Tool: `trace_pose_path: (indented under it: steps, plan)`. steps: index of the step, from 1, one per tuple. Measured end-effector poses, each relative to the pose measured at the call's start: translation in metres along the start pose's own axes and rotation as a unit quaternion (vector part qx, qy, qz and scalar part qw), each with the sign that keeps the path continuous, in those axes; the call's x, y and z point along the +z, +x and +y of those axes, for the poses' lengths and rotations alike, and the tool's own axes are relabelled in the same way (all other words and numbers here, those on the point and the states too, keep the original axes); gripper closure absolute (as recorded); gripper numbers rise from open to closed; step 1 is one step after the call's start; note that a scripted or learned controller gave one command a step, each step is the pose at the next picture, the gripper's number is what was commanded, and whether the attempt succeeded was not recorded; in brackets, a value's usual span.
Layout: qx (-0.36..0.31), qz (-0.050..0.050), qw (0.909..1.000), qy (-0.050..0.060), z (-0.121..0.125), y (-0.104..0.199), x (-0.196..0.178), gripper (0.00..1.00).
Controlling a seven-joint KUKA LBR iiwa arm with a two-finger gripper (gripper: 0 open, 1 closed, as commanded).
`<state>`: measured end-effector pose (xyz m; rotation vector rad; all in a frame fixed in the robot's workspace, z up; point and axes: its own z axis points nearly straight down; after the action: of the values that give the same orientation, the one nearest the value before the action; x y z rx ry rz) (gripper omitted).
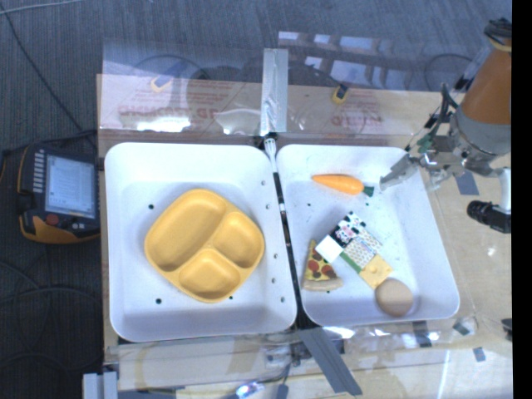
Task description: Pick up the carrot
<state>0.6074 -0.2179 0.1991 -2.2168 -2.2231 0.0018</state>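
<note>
right bin (pixel 432 248): carrot (pixel 337 184) just left of gripper (pixel 389 180)

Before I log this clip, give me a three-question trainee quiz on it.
1. True or false: the carrot lies in the right bin.
2. What sits in the left bin? A) egg B) yellow divided plate C) pizza slice
3. Fill in: the gripper is near the carrot's ____ end.

Key: 1 true. 2 B, the plate. 3 green; nothing shows between its fingers.
</note>
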Motion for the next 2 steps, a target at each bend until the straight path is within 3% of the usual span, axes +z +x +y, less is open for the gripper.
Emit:
trace_pose_path:
  steps: [1,2]
  plan:
    - [0.029,-0.001,0.9996,0.000,0.061,0.044,0.042,0.00]
    - [-0.057,-0.003,0.9984,-0.003,0.063,0.092,0.110,0.00]
